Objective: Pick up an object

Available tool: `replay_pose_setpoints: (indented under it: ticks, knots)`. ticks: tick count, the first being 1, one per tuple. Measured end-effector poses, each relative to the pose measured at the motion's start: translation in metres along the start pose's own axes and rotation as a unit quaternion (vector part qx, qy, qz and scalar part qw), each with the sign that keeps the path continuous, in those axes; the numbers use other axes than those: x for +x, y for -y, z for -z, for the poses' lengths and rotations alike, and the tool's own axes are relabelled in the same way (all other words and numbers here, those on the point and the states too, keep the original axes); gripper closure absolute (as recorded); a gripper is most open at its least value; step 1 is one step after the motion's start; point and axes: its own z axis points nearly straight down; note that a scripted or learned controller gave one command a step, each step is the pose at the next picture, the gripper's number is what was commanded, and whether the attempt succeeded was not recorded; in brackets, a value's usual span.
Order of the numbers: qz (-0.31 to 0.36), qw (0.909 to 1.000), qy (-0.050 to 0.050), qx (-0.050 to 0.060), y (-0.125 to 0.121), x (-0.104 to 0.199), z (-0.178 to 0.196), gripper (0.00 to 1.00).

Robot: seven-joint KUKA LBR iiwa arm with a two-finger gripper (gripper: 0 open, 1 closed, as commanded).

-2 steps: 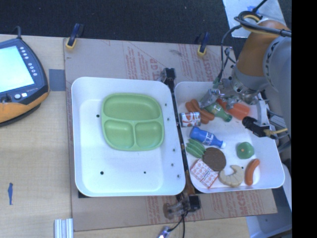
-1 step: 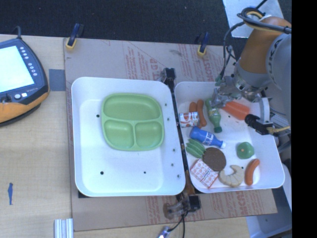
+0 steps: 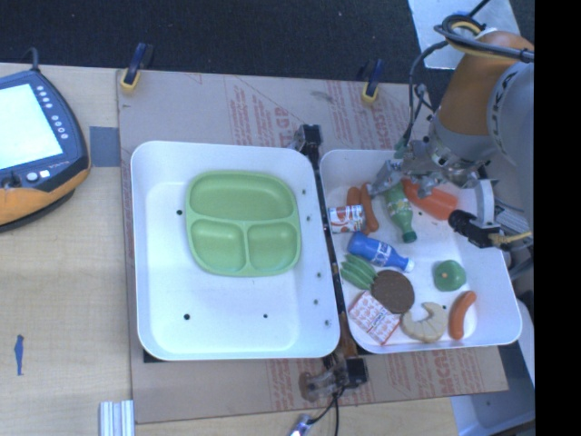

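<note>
Toys crowd the right bin (image 3: 508, 330), and from our one overhead view we see the gripper (image 3: 399, 173) low over that bin's far end, hanging under the grey arm (image 3: 481, 89) with its orange band. We cannot tell how the jaws stand; the wrist body hides them from above.

Nearest the gripper lies a small green bottle (image 3: 400, 213), on its side, just beside an orange carrot-like piece (image 3: 433, 200). We judge the bottle the likeliest pick. It looks like hollow plastic: light, stiff and smooth, so apt to roll or slip. A hold across its body, at right angles to its length, seems safest.

Further along we see a small can (image 3: 346, 217) with a red and white label, a blue bottle (image 3: 379, 252) with a white cap, a green pod-shaped piece (image 3: 359, 272), a brown disc (image 3: 393, 291), a flat checked packet (image 3: 370, 317), a pale croissant-like piece (image 3: 425, 323), a sausage (image 3: 462, 315) and a green round piece (image 3: 448, 275). They lie close, some touching, so a neighbour may get nudged.

The left bin (image 3: 154, 243) bears a green divided plate (image 3: 243, 222).

Red printing runs across the brown board (image 3: 227, 107) under the bins, but we cannot read it. The labels on the can and packet are too small to make out. A handheld control pendant (image 3: 36, 143) rests at the bench's left edge.
</note>
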Motion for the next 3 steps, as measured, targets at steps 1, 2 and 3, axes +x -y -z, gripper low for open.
replay_pose_setpoints:
  ticks: [1, 2, 3]
  knots:
    - [0.001, 1.0000, 0.000, 0.000, 0.000, -0.001, 0.010, 1.00]
    - [0.001, 1.0000, 0.000, 0.001, 0.000, -0.001, 0.010, 0.00]
    - [0.002, 1.0000, 0.001, 0.000, 0.000, -0.001, 0.021, 1.00]
